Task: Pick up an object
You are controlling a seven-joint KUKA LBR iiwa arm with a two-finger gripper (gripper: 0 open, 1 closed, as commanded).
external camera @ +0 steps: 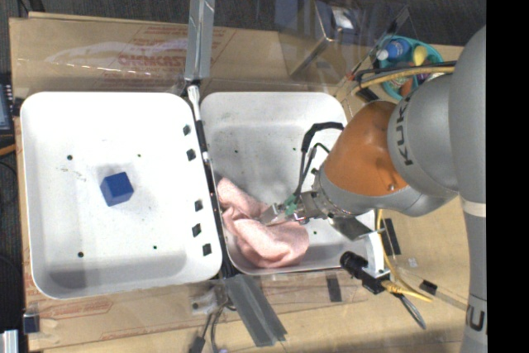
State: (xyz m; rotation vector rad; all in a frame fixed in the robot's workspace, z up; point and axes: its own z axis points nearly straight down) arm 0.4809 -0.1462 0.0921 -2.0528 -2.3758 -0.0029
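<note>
Two shallow white bins are seen side by side on the surface (99, 54), and the divider between them (198, 178) is taken as the landmark for all places. Just to the right of the divider, in the right bin (248, 120), a crumpled pink cloth (260, 231) is found lying against the bin's near wall, with its left edge close to the divider. The end effector (289, 211) is seen at the cloth's upper right edge, further right of the divider than the cloth's bulk, and appears to be touching the fabric; whether it is wide, narrow or closed on the cloth cannot be told, since that part is small and partly hidden under the wrist. The grey arm with its orange band (364, 161) is seen reaching in from well to the right of the divider, above the right bin's right side. To the left of the divider, in the left bin (50, 244), a small blue cube (117, 188) is seen resting alone on the bin floor, well apart from the cloth.
</note>
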